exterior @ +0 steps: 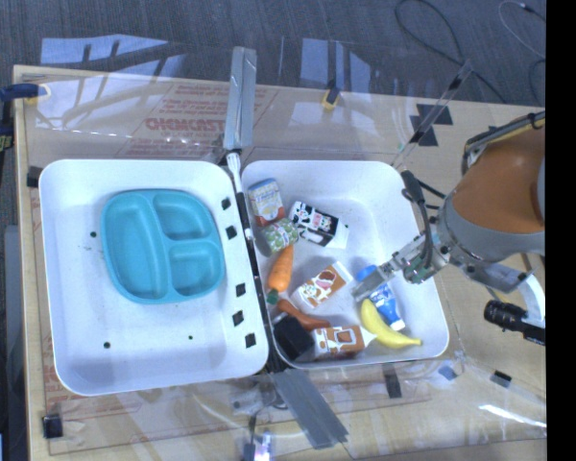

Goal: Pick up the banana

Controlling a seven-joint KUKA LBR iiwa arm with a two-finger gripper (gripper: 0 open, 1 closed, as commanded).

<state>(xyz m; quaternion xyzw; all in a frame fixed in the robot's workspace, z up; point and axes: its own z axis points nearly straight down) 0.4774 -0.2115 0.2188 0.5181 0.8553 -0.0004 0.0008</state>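
The yellow banana (385, 326) lies curved in the near right corner of the right bin (365, 182), by the front wall. A blue and white bottle (380, 295) rests right against its upper end. My gripper (409, 265) hangs over the right side of this bin, just above and to the right of the bottle and a short way up from the banana. Nothing shows in its grasp.
The right bin also holds a carrot (281, 269), a small cup (265, 200), a black and white carton (317, 223), a juice box (323, 286), a brown box (338, 341) and a black item (292, 335). A blue divided plate (163, 243) sits in the left bin (67, 353).
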